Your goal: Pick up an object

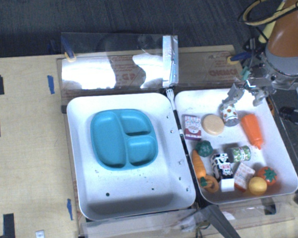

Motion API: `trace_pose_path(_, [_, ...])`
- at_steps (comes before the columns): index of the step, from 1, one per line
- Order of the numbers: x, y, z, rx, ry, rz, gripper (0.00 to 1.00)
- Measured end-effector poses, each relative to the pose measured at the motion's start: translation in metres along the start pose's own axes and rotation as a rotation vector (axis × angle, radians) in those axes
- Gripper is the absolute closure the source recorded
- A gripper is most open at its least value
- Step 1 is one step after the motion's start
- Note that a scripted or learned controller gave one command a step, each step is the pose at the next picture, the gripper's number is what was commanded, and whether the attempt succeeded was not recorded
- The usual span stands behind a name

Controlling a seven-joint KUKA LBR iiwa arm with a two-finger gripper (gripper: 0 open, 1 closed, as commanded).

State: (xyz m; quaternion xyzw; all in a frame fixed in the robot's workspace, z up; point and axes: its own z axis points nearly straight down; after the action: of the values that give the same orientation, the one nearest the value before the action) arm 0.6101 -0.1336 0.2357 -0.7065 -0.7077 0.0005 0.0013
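Up in the right of the frame, the gripper (243, 94) hangs over the back of the right bin (286, 166), its two fingers spread apart with nothing visible between them; one finger sits just above a small round cup (230, 114) with a patterned side, the other points toward the bin's far right wall. No object has been chosen by the task, so the nearest candidates are that cup, the tan disc (213, 124) beside it and the orange carrot (252, 130) to its right. All look like small toy foods, probably light hollow plastic, stiff enough not to deform under the fingers but smooth and liable to slip or pop out if pinched off-centre. The cup seems best taken across its middle from above; the carrot across its narrow width near the thick end. Lower in the bin the things crowd together: a red carton (192, 127), a green lump (204, 148), a second carrot (199, 164), a black-and-white box (222, 165), a green can (240, 153), a lemon (257, 185) and a tomato (268, 175), touching or nearly so, which would make a clean grasp there harder. In the left bin (88, 197) lies a blue divided tray (124, 138), flat and wide, a poor fit for these fingers.
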Motion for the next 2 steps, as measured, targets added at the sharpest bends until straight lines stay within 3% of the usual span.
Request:
trace_pose_path(1, [-0.034, 0.040, 0.135, -0.011, -0.004, -0.204, 0.00])
trace_pose_path(2, [-0.034, 0.042, 0.123, -0.018, -0.005, -0.204, 1.00])
